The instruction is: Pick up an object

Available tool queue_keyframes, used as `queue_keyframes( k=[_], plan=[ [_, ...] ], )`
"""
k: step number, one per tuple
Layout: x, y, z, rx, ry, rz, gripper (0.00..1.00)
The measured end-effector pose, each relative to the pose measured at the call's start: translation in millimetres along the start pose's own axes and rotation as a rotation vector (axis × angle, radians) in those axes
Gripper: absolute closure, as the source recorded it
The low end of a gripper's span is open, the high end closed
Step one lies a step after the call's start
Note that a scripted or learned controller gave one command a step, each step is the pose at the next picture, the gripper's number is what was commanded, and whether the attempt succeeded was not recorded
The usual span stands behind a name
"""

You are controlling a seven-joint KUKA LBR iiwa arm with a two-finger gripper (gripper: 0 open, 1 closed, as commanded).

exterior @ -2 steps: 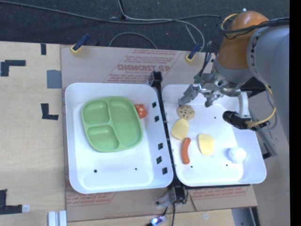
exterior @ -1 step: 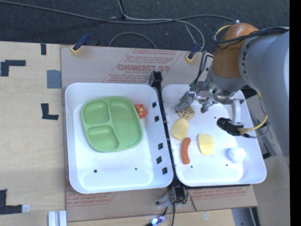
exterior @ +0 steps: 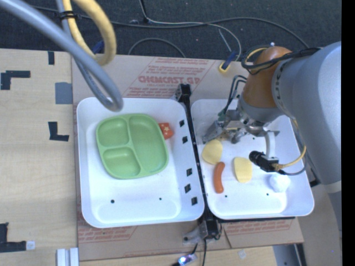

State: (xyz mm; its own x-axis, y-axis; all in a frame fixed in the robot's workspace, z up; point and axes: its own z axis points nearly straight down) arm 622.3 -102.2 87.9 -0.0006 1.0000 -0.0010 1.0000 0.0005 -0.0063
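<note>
Here the end effector [exterior: 217, 132] sits just above the yellow piece [exterior: 212, 151]; its opening cannot be told.

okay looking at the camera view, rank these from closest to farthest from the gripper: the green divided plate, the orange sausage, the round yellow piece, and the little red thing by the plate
From the gripper, in the right bin:
1. Round yellow piece, just below it, right bin.
2. Orange sausage, lower down, right bin.
3. Little red thing, across the divider, left bin.
4. Green divided plate, further left, left bin.
</note>
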Motion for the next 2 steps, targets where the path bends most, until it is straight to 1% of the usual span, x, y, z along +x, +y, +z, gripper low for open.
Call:
queue_keyframes(
  k=[1, 2],
  plan=[
    [1, 1, -13, -0.002, 0.0, -0.002, 1.0],
    [-4, -5, -58, -0.007, 0.001, 0.0, 1.0]
  ],
)
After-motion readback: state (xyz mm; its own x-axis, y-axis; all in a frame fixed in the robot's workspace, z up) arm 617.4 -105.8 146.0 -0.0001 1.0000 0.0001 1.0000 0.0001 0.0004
